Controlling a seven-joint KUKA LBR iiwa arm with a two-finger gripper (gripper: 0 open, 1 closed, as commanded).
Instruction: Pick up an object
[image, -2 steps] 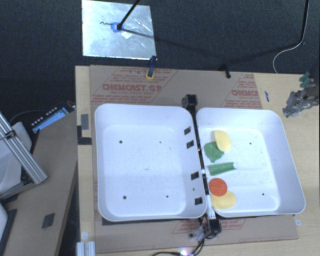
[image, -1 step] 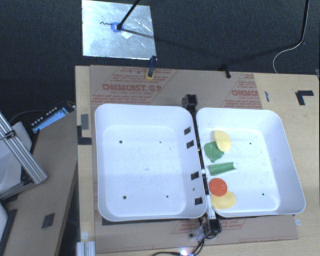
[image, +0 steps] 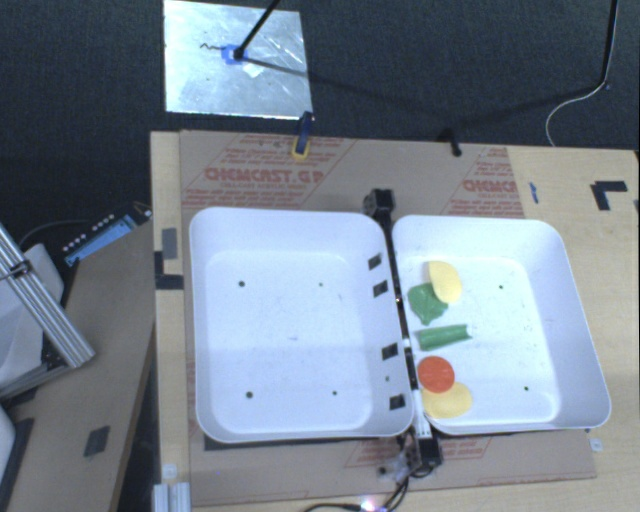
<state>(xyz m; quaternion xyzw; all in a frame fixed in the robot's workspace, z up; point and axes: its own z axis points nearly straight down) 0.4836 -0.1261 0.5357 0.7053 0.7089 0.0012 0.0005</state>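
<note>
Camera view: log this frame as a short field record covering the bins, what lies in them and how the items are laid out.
bins: two white, side by side; left bin, right bin
right bin contents: yellow piece, green leafy piece, green pod, red-orange round piece, second yellow piece
layout: all five along the right bin's left side, in a rough line
contact: red-orange round piece overlaps second yellow piece

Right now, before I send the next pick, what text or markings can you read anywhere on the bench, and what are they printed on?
"CHEMCAST GP": red print on the brown sheet under the bins, behind the left bin.
The same red logo repeats behind the right bin, too blurred to confirm letter by letter.
Smaller red lines around both logos: too small to read.
The items in the right bin carry no readable text.
</note>
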